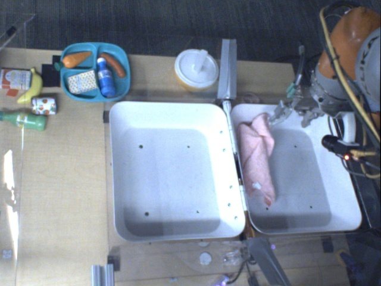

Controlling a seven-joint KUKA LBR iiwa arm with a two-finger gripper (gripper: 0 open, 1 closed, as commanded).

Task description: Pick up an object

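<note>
Here the gripper (pixel 293 113) hovers at the right bin's (pixel 342 219) twelve o'clock edge, fingers spread and holding nothing. The pink cloth (pixel 257 157) lies along the bin's nine o'clock side. This looks like the approach; next it must move toward eight o'clock, descend and pinch.

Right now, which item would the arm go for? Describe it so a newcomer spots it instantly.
Start at the two shallow white bins side by side and take the right-hand white bin, the one nearest the grey-and-orange arm. Along its left wall lies a crumpled pink cloth, stretched from the bin's back toward its front. It is the one soft, pink item there; the toy food sits outside on the bench.
</note>
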